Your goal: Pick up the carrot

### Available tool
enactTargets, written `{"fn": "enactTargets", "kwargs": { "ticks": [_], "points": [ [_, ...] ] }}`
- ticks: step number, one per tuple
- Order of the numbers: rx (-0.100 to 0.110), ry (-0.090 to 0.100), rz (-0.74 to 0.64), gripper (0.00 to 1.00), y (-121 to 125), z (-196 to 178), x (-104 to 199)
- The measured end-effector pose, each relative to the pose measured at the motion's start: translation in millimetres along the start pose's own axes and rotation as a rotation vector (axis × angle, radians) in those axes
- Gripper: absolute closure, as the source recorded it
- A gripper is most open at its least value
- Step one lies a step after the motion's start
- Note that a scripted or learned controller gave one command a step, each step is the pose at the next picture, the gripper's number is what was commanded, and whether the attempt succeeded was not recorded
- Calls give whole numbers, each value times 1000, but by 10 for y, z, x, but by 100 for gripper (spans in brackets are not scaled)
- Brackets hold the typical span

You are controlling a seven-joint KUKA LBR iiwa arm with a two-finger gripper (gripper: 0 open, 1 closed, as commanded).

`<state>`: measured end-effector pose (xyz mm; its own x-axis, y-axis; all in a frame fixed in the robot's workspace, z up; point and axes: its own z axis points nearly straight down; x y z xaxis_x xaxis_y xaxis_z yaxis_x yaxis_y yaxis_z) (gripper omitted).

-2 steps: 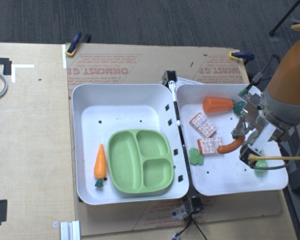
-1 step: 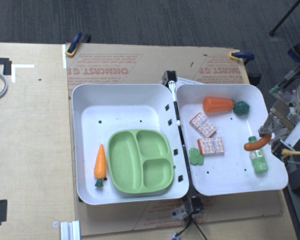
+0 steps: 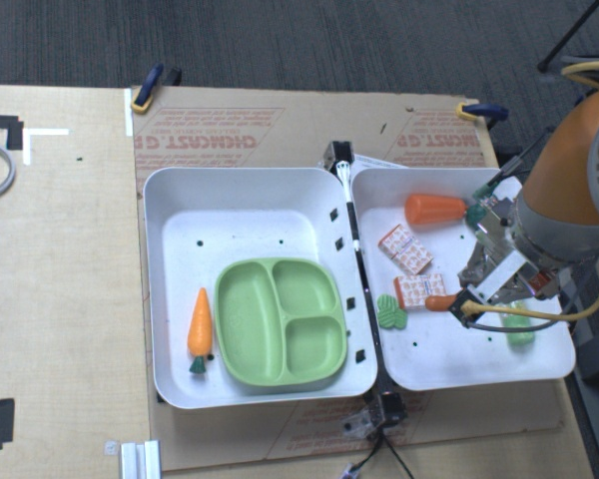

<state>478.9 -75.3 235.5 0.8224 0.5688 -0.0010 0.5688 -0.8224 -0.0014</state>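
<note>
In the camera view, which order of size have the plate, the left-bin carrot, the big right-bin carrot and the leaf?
1. plate
2. left-bin carrot and big right-bin carrot: they look about alike, so I do not rank them
3. leaf

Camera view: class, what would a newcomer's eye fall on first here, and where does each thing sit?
The green divided plate in the left bin stands out most, with a slim carrot lying beside it on its left. In the right bin, a thicker orange carrot lies near the far wall. The arm, orange-banded, reaches over that bin from the right.
</note>
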Motion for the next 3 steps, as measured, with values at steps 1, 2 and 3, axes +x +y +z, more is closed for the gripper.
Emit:
{"fn": "enactTargets", "kwargs": {
  "ticks": [1, 2, 3],
  "points": [
    [0, 0, 0, 0, 0, 0, 0],
    [1, -1, -98, 0, -609, 438, 406],
    [-2, 0, -207, 0, 254, 436, 365]
  ]
}}
